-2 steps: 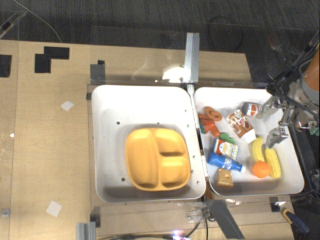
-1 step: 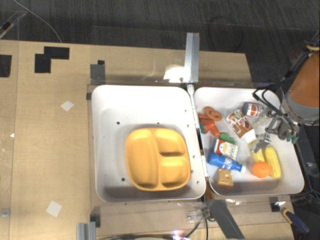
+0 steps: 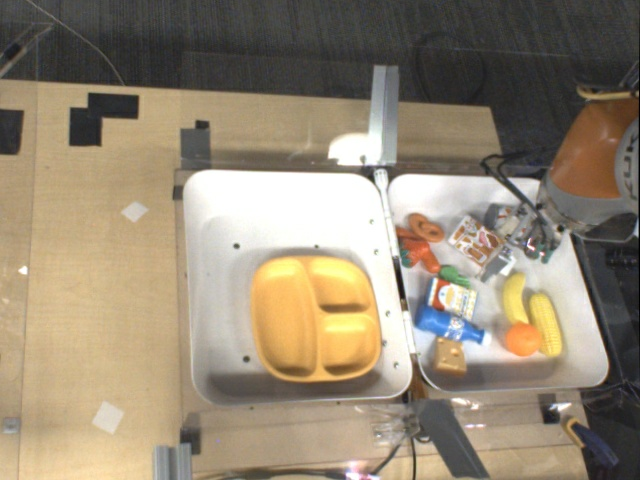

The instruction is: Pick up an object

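The right bin holds several toy foods: a pretzel, a carrot, a snack packet, a small juice carton, a blue bottle, a brown block, a banana, a corn cob and an orange. My gripper hangs low over the bin's back right part, just right of the snack packet. Its metal tip is too small and cluttered to read. Nothing shows between its fingers.
The left bin holds a yellow divided plate. A metal post stands behind the wall between the bins. The orange-banded arm reaches in from the right over the bin's far corner. Wooden bench surrounds both bins.
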`<state>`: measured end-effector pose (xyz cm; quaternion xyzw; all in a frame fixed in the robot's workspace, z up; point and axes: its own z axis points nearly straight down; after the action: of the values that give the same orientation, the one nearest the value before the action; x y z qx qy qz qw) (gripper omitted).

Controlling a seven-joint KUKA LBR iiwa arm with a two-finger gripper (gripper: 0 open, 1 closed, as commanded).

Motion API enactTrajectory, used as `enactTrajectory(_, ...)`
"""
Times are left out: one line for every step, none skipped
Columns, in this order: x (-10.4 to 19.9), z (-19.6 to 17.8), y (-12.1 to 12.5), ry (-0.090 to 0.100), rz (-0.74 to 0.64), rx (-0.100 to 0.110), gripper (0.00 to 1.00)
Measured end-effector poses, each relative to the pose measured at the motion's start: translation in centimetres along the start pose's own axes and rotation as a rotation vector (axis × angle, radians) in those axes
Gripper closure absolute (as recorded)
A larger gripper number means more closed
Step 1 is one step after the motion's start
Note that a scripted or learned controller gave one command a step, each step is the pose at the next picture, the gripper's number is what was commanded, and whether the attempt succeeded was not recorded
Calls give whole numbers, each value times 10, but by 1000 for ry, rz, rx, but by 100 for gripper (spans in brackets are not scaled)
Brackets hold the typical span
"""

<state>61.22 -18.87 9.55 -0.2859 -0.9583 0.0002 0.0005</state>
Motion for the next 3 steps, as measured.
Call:
enactTrajectory(-35,6,13,80,165,20,0)
enactTrajectory(5,-97,-25,-19,249,-9,0)
enactTrajectory(43,-19,-48,-3,509,-3,0)
